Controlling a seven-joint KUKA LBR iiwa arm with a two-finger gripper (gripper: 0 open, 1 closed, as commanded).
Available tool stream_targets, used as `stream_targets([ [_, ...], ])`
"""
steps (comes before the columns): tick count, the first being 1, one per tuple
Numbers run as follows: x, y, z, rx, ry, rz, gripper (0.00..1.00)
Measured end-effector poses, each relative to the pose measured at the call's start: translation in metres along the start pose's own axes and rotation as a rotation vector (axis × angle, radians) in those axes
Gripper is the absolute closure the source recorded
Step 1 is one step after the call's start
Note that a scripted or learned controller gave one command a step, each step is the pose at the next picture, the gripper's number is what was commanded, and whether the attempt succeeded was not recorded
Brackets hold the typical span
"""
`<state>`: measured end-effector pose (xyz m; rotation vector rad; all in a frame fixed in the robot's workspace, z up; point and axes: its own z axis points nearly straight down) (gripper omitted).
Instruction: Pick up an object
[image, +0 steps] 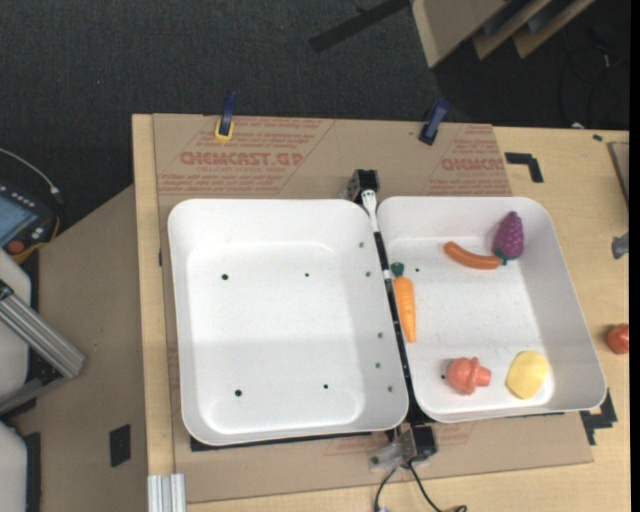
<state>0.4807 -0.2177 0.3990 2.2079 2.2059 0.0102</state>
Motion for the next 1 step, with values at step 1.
stream_targets([
  [1,0.0658,0.0018,-0.0984,0.005,0.007,-0.007,0.0],
])
